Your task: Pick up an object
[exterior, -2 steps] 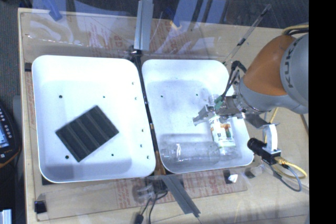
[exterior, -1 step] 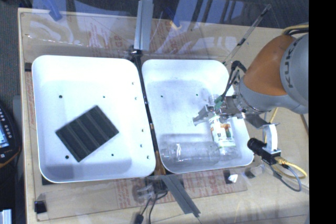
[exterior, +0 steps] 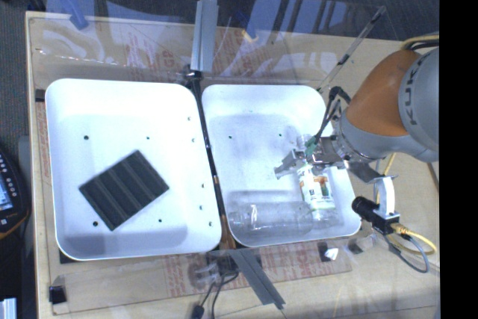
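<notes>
Left of the divider [exterior: 203,132], in the left bin [exterior: 67,97]: dark ribbed slab [exterior: 123,189], lying flat, well apart from everything else. Right of the divider, in the right bin [exterior: 246,95]: clear bottle [exterior: 272,217] lying on its side along the near wall, long axis running left-right. Further right of the divider, small white bottle [exterior: 317,189] with orange label, long axis running far-to-near, its far end just under the gripper [exterior: 302,155]. Fingers: cannot tell whether wide or narrow, metal blurred against the white floor. White bottle probably the target, directly below and slightly nearward of the gripper; nothing visibly held yet. Arm [exterior: 388,104] farthest right of the divider, over the counter [exterior: 414,217].
</notes>
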You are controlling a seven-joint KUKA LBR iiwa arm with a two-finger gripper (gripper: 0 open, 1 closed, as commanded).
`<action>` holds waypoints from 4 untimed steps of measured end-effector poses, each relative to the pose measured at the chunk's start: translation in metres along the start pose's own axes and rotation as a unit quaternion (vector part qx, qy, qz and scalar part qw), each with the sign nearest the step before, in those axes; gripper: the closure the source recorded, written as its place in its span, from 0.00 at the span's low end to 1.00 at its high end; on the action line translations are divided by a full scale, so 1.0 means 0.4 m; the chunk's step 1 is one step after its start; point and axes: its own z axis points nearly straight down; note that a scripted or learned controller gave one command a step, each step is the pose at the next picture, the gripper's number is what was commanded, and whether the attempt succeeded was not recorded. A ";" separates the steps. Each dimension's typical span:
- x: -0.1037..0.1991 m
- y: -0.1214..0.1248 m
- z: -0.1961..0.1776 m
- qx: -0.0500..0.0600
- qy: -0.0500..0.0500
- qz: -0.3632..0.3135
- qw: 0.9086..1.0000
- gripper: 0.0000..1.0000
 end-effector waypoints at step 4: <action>0.021 -0.019 -0.059 -0.001 0.000 -0.021 1.000 0.00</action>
